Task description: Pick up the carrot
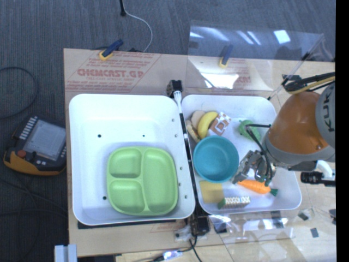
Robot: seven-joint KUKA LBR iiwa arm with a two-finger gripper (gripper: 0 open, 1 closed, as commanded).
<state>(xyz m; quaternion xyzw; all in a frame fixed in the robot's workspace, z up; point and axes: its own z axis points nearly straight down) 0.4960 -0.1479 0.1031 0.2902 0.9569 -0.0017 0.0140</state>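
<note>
The carrot [254,186], orange with a green tip at its right end, lies in the right bin [283,198] near the front right. My gripper [255,169] hangs just above it, its metal fingers pointing down at the carrot's middle. The carrot rests on the bin floor beneath the fingers, not lifted. The arm's orange band [297,125] rises to the right of the gripper.
A blue bowl [216,158] sits just left of the gripper. A banana [204,123] and a small carton [220,124] lie behind it, a green item [248,127] at the back. A yellow block [211,191] and a wrapped bar [235,201] lie in front. The left bin holds a green divided plate [143,180].
</note>
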